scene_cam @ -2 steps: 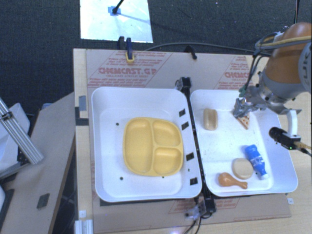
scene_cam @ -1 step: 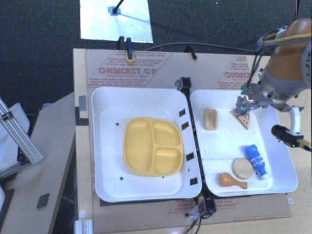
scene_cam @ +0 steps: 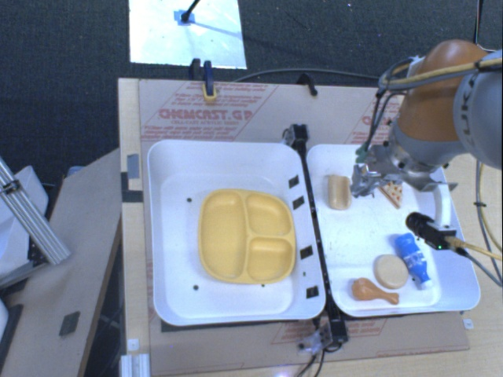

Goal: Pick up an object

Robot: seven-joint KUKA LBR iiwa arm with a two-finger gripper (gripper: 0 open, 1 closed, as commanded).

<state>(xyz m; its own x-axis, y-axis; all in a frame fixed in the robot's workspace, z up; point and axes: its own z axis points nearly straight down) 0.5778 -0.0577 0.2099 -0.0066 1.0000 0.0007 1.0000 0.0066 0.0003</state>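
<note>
The right bin (scene_cam: 334,281) holds a tan bread-like piece (scene_cam: 339,192), an orange pizza-slice toy (scene_cam: 392,192), a blue tube (scene_cam: 413,259), a round beige disc (scene_cam: 390,271) and an orange drumstick-shaped toy (scene_cam: 371,290). My gripper (scene_cam: 365,181) hangs low over the upper part of that bin, between the tan piece on its left and the pizza slice on its right. Nothing shows between its fingers. The arm covers part of the pizza slice.
The left bin (scene_cam: 177,234) holds a yellow divided plate (scene_cam: 246,236). A black divider with clips (scene_cam: 308,226) runs between the two bins. Cardboard (scene_cam: 236,112) lies under both, with a clamp (scene_cam: 207,78) at its far edge.
</note>
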